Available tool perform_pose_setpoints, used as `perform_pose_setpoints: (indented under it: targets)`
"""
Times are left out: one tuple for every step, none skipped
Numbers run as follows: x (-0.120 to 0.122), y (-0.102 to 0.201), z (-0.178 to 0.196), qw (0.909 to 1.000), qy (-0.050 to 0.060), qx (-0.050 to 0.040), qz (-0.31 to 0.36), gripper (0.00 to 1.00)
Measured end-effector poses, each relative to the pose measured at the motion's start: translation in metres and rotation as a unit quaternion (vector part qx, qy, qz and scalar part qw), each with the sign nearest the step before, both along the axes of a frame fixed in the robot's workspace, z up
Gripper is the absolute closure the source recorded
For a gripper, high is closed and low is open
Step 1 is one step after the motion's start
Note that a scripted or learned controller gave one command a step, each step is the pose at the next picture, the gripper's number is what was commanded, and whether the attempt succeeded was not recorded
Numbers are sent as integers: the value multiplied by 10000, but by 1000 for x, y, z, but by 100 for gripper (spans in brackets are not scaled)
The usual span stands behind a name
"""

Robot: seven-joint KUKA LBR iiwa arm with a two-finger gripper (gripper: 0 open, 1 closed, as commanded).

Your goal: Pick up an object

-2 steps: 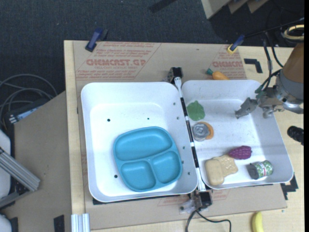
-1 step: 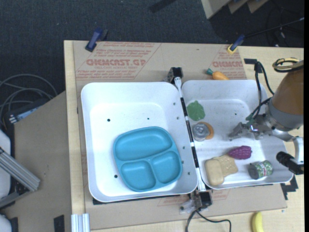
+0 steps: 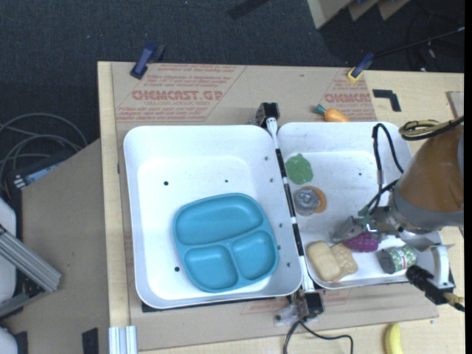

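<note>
Gripper (image 3: 359,229) low in right bin (image 3: 335,135), near its front edge, touching purple toy (image 3: 363,242); finger state impossible to tell. Best centred over toy, clear of bread (image 3: 331,260), before closing.

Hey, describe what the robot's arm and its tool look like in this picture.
The arm enters from the right as a bulky rounded section, orange-brown above and grey below. A black cable loops beside it. The tool at its end is small, made of grey metal.
</note>
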State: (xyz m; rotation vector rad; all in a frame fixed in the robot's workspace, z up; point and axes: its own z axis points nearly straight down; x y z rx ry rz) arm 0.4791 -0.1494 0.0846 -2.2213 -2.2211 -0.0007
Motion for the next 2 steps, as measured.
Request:
perform_pose_setpoints:
  targets:
    - [1,-1,11,10000,-23,-12,-7,100]
    - [1,-1,11,10000,-22,-11,-7,0]
